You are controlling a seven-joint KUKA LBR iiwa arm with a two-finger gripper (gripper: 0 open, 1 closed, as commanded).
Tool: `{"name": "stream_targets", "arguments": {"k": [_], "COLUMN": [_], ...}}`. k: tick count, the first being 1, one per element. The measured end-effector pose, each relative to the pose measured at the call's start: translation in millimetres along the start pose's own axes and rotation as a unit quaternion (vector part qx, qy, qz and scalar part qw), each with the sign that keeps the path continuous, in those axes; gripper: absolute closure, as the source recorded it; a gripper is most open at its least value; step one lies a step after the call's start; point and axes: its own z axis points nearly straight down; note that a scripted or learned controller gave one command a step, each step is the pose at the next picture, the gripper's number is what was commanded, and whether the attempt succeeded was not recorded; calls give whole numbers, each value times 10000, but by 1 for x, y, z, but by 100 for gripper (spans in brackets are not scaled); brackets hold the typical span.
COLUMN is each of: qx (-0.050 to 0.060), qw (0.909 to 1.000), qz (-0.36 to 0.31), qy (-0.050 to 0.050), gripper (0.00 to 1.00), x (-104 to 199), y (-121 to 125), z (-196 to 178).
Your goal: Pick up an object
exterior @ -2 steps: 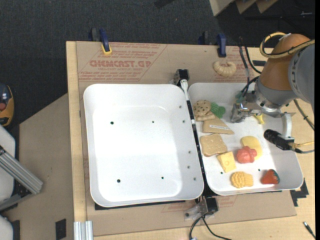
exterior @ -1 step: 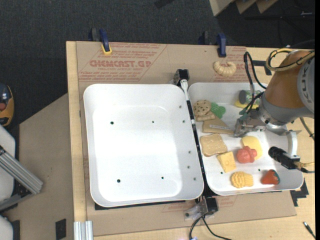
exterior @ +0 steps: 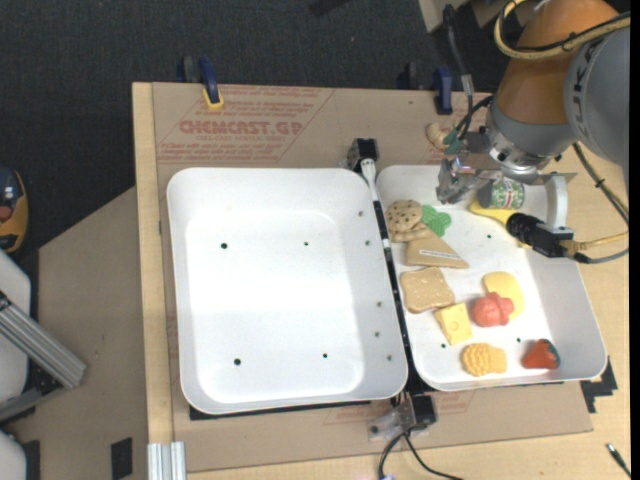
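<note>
Over the right shallow white bin's [exterior: 585, 318] far end hung the jaws [exterior: 455, 183]; their spread could not be told. Toy foods lay clustered below, a green leaf-shaped piece [exterior: 437, 219] nearest, likely the intended pick.

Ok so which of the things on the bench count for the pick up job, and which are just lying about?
For the job:
pincer, over the right bin's far end
cookie
green piece
cracker wedge
toast slice
cheese cube
tomato
corn
strawberry

Lying about:
left bin
cardboard sheet
blue clamps
</note>
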Motion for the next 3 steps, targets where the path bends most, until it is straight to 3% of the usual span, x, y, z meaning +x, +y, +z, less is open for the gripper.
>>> {"name": "stream_targets", "arguments": {"k": [1,2,3], "qx": [50,81,31], "qw": [10000,10000,10000], "qz": [24,29,26], "qy": [1,7,11], "gripper": [100,100,100], "x": [80,141,194], "y": [23,15,21], "z": [7,7,-94]}}
